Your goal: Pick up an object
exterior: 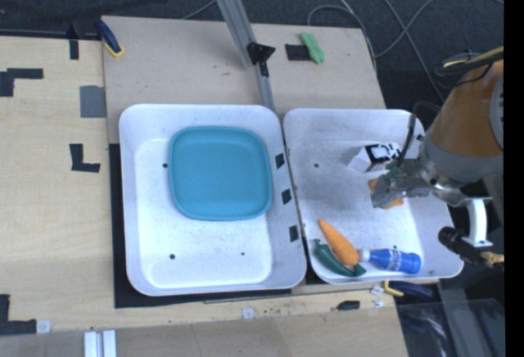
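From my seat I see the claw [388, 193] low over the right bin [344, 134], near that bin's right wall, with the grey arm and its orange band [463, 118] coming in from the right. A small orange object [383, 182] sits right at the claw's tips, partly covered by them; I cannot tell whether it is between the tips or just under them, and I cannot tell how far the claw is spread.

Just above and left of the claw lies a white and black item [377, 153] on the bin floor, close to the claw but apart from it. Its black marks may be print, too small for me to read.

Well below the claw, along the near edge of the same bin, three things lie in a cluster: an orange carrot-shaped piece [338, 242] lying on a slant, a dark green piece [334, 264] touching its lower end, and a small bottle [392, 260] on its side with a blue label, just right of the carrot. The label's writing is too blurred to read.

The left bin [147, 265] holds a teal square plate [219, 172], lying flat toward the far side. On the surface behind the bins rests a green block [312, 47], well apart from the claw.
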Tool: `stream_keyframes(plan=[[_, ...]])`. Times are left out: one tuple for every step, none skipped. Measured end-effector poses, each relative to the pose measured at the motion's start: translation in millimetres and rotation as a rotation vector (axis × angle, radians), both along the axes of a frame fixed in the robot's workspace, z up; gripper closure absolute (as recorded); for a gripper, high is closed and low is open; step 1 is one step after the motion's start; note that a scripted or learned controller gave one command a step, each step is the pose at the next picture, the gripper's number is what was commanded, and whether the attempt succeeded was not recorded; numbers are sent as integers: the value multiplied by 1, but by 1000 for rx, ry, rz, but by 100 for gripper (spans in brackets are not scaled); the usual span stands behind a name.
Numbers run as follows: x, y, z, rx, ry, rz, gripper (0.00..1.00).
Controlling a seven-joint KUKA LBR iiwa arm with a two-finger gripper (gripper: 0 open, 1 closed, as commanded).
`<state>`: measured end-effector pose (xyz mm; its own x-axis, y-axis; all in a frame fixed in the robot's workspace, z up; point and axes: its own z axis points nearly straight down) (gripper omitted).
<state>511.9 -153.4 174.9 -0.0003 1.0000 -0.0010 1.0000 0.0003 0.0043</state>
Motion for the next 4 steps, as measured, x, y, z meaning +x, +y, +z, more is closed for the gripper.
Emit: stream_keyframes(plan=[[0, 2, 42, 0, 1, 0, 100], [5, 0, 84, 0, 2, 0, 100], [10, 53, 72, 1, 6, 4, 100], [32, 106, 72, 2, 5, 5, 100]])
